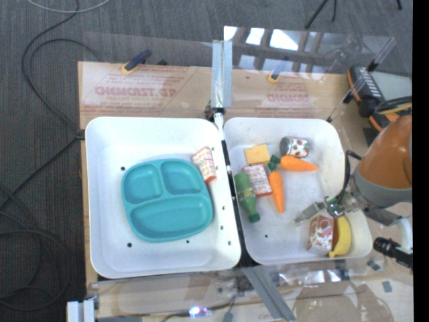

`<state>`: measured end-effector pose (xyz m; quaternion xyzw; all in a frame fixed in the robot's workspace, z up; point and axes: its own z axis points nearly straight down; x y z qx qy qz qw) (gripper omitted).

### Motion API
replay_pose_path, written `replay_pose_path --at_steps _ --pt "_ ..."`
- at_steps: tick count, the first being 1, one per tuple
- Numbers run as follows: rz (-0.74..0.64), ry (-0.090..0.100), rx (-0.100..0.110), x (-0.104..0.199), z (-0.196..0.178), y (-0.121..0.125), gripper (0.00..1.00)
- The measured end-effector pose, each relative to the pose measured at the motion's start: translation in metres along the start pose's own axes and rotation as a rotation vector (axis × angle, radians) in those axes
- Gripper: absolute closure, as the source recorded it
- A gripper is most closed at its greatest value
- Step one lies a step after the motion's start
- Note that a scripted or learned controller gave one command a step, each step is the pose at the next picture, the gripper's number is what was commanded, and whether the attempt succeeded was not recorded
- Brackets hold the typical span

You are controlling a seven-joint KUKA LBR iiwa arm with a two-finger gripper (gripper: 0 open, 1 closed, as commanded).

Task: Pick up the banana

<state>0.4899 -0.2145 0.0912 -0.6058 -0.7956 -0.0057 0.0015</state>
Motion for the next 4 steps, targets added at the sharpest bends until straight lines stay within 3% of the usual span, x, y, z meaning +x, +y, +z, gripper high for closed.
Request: replay_pose_path --at_steps 1,2,3,4 --pt "-0.047 -0.001 -0.001 -0.001 0.001 0.0 0.0" --pt "-0.183 -0.006 0.012 0.033 -0.004 0.003 0.0" --pt "-0.177 0.0 0.002 -0.007 0.003 0.013 0.0" --pt "-0.295 -0.019 -0.009 -0.007 0.001 0.001 0.0"
